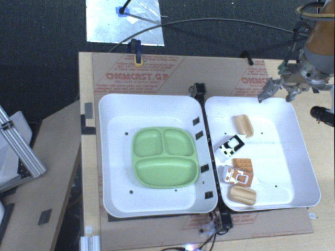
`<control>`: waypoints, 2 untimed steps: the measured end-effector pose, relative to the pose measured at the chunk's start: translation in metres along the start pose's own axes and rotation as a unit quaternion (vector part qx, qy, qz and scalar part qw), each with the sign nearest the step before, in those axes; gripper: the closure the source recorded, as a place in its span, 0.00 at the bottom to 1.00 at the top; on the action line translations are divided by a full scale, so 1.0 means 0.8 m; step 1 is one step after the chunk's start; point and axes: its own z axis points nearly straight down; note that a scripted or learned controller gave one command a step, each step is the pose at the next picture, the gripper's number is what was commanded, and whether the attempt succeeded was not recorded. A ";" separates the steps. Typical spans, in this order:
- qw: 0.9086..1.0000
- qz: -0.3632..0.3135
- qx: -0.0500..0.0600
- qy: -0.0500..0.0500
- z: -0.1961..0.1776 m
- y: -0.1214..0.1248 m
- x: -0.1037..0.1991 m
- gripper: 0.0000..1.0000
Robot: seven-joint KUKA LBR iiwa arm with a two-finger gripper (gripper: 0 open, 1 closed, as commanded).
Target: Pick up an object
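The right bin [301, 161] holds four small things: a tan bread-like roll [243, 125] toward the far side, a black-and-white block [231, 145] below it by the bin's left wall, an orange waffle-patterned piece [241, 171] nearer still, and a second tan roll [243, 194] at the near edge. The left bin [115, 140] carries a green divided plate [165, 157].

The far roll looks the easiest pick. It seems a light toy food, probably hard and smooth, so it may slip if pinched at the rounded ends; taking it across the narrow middle seems the surest hold. It lies alone on bare bin floor, apart from the other pieces, so nothing crowds the approach.

The claw [279, 89] hangs at the far right corner of the right bin, just over the rim, with its two fingers spread apart and nothing between them. The roll lies to the left of it and nearer, well apart from the fingertips. By my reckoning the arm must travel left and toward the near side, then descend, before any grasp can begin.
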 end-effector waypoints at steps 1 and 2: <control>1.000 -0.001 -0.006 -0.001 -0.010 0.003 0.001 0.00; 1.000 0.000 -0.005 -0.001 0.042 0.001 -0.001 0.00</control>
